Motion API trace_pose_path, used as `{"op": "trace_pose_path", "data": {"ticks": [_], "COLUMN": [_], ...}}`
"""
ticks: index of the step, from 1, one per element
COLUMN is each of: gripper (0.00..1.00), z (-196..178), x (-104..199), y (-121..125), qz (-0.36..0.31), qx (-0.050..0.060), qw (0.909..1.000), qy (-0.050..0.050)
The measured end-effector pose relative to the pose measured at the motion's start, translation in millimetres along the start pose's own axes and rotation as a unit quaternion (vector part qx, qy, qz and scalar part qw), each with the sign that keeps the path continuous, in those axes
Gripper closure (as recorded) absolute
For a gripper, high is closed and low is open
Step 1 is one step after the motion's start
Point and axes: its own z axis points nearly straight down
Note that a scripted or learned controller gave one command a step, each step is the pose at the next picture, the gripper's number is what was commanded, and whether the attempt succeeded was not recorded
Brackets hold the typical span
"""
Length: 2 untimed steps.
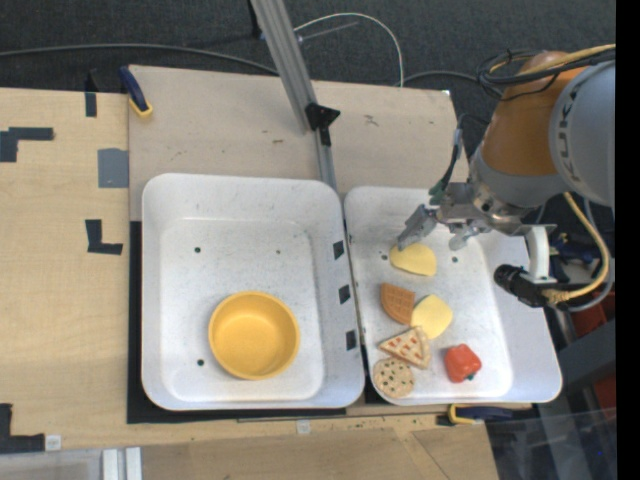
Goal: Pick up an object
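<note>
So the gripper [436, 234] sits in the upper part of the right bin [520, 368], fingers spread apart with nothing between them; it hangs just above a pale yellow food piece [414, 260]. Lower down in that same bin, toward the bottom right of the frame, there's a waffle-looking piece [397, 302], another yellow piece [433, 315], a pizza slice [405, 347], a cookie [393, 377] and a red pepper [461, 362]; the left bin [180, 208] has a yellow bowl [254, 334] near its lower middle.
</note>
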Motion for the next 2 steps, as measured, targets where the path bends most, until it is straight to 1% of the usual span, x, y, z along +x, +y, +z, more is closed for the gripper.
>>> {"op": "trace_pose_path", "data": {"ticks": [1, 2], "gripper": [0.0, 0.0], "z": [0, 45], "x": [0, -5], "y": [0, 1], "qz": [0.0, 0.001], "qx": [0.0, 0.002], "qw": [1.0, 1.0], "qy": [0.0, -0.001]}}
